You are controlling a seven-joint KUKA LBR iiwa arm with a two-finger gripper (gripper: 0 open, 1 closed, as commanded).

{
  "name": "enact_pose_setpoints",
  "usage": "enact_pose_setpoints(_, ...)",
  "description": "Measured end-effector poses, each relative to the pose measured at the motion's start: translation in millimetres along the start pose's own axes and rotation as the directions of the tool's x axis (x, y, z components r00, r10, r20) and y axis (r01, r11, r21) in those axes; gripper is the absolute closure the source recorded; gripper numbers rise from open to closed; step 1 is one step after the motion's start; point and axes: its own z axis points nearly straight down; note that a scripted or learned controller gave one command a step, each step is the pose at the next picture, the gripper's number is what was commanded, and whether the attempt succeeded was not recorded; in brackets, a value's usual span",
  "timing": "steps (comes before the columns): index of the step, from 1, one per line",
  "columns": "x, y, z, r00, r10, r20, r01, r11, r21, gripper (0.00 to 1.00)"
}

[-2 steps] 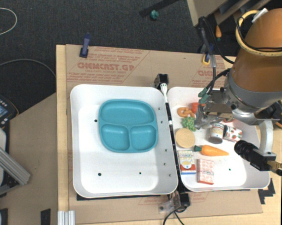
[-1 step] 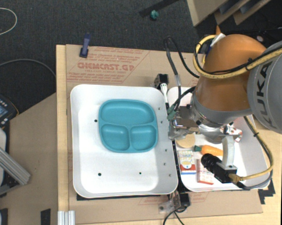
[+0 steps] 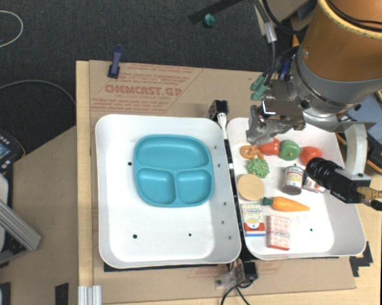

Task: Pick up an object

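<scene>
The grey two-finger gripper (image 3: 261,136) hung low over the right white bin (image 3: 344,238), right by a red-and-green toy pepper (image 3: 280,147). Honestly couldn't tell how wide it was.

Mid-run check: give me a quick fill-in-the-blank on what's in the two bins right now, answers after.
1. The blue divided plate lies in the ___ bin.
2. The toy carrot lies in the ___ bin.
3. The pincer hangs over the right bin's ___ end.
4. The small can stands ___.

Answers: left; right; far; upright
</scene>
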Motion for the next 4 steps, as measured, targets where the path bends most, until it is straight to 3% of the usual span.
enact_pose_setpoints(1,0,40,116,1.000,0.006,0.008,-0.007,1.000,0.030,1.00)
enact_pose_setpoints(2,17,-5,83,1.000,0.001,0.004,-0.002,1.000,0.022,1.00)
enact_pose_setpoints(3,23,1,-40,1.000,0.003,0.001,-0.003,1.000,0.004,1.00)
enact_pose_setpoints(4,110,-5,100,1.000,-0.004,0.009,0.004,0.999,0.035,1.00)
